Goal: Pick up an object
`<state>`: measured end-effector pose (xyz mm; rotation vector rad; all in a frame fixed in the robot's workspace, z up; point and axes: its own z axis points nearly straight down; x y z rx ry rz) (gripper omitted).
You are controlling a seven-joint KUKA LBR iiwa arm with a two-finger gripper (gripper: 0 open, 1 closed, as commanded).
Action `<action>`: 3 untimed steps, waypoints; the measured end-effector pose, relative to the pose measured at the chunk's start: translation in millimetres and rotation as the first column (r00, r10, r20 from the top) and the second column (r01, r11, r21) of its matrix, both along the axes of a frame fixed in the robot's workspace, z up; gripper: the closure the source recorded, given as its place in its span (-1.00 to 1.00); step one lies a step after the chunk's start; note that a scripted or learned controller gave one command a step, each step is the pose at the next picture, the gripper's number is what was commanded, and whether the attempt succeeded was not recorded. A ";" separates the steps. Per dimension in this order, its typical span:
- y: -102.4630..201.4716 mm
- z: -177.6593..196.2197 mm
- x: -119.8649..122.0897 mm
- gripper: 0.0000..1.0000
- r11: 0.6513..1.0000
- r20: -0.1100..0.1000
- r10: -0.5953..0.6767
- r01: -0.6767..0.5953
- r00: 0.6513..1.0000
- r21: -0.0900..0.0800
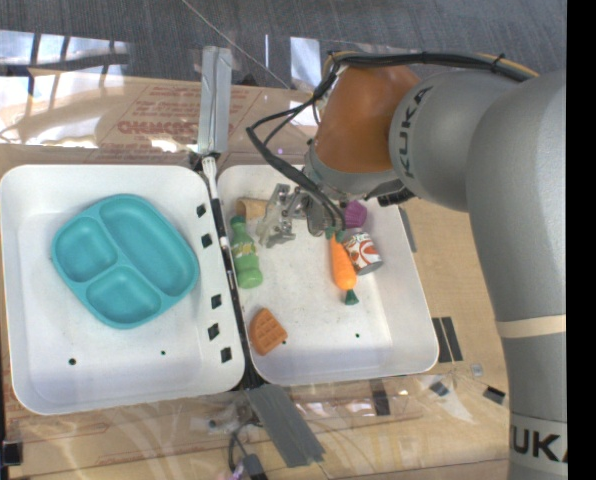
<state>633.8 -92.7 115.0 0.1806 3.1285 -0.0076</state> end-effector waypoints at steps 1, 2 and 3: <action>-39.0 -23.0 8.3 1.00 0.999 -0.006 0.052 -0.052 0.999 0.004; -37.7 -10.6 10.5 1.00 0.998 0.000 0.055 -0.055 0.998 0.003; -37.3 0.3 11.8 1.00 0.998 0.005 0.057 -0.057 0.998 0.002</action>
